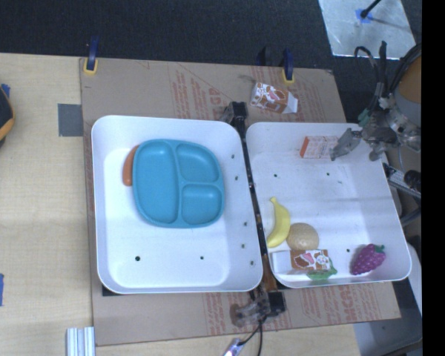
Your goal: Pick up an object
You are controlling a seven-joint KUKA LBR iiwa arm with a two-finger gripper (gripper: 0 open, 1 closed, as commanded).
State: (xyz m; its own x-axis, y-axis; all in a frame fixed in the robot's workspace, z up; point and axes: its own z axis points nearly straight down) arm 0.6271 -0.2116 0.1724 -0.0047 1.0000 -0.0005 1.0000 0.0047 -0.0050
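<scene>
White plastic is what I'm looking at: two bins sitting side by side on the table. The left bin is holding one blue divided plate with one orange thing peeking out from under its left edge. The right bin is carrying five objects: one banana, one tan round item, one small printed carton, one purple grape bunch and one orange box near the far wall. One more printed packet is lying outside the bins. The gripper is hovering over the right bin's far right corner, just beside the orange box; its jaws are standing apart, gripping nothing.
</scene>
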